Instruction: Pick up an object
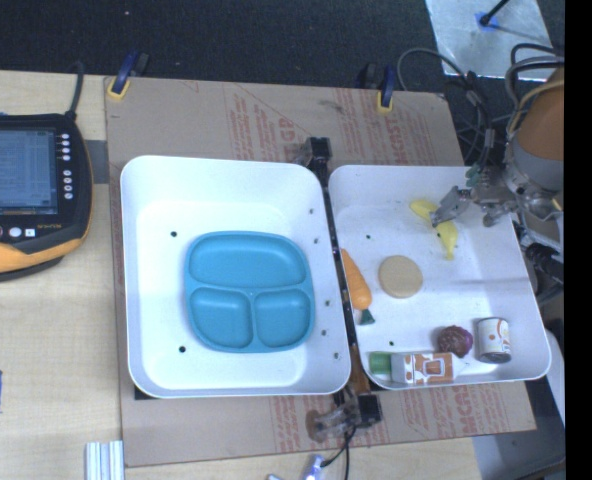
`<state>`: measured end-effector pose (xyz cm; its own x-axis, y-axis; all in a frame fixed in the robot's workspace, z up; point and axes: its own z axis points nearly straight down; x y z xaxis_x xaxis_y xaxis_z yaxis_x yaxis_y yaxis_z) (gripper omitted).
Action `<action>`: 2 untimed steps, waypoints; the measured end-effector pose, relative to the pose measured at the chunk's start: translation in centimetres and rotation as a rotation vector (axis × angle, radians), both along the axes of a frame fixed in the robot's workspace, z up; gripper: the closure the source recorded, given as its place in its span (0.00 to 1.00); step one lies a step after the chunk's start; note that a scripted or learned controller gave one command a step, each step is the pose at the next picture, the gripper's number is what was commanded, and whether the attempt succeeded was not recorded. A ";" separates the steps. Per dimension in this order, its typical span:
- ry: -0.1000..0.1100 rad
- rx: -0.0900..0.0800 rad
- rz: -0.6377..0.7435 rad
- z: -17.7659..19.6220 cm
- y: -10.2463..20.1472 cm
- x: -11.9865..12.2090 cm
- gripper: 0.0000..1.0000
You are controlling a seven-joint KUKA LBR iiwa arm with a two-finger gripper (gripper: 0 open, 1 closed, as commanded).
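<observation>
The right bin (516,268) holds a yellow banana (438,226), a tan round disc (401,276), an orange carrot (355,283) against its left wall, a dark purple lump (455,341), a small white can (493,339) and a green, white and orange carton (413,368). My gripper (469,211) hangs over the bin's far right part, just right of the banana's upper end. Its fingers stand apart, open, with nothing between them. The left finger tip (446,208) is close beside the banana.
The left bin (146,268) holds a blue divided plate (249,290). A control pendant (21,193) with a screen lies on the bench at the far left. Cables (456,78) run behind the right bin.
</observation>
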<state>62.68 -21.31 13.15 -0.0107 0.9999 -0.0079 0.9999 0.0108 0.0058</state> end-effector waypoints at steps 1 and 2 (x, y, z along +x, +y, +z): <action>0.010 0.007 -0.007 -0.2 0.1 -1.0 0.00; 0.008 0.005 -0.003 -1.6 0.1 0.0 0.00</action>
